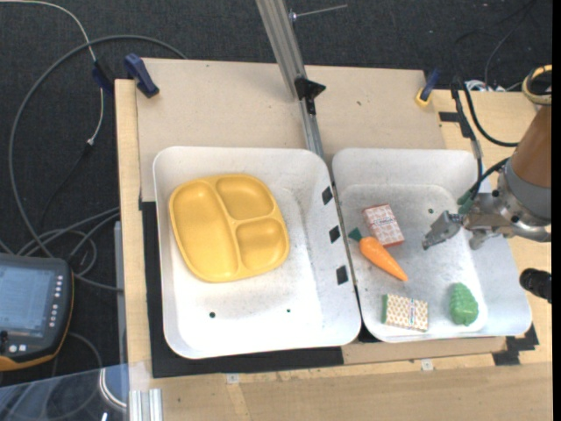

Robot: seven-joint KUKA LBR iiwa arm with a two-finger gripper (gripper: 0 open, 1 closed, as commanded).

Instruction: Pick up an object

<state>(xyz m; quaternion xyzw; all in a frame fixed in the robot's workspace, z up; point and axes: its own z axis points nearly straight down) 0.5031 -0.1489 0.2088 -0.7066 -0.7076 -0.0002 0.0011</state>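
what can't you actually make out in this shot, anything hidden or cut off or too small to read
- Arm: in the camera view the right edge of the picture cuts it off above the wrist.
- Gripper: too small and dark to tell how it stands.
- Small pink box and patterned packet: print too small to read.
- Green object: shape too blurred to name.
- Handheld screen: the left edge cuts it off.

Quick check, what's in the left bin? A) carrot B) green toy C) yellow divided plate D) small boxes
C: the yellow plate lies in the left bin; the carrot, green toy and two small boxes are all in the right bin.
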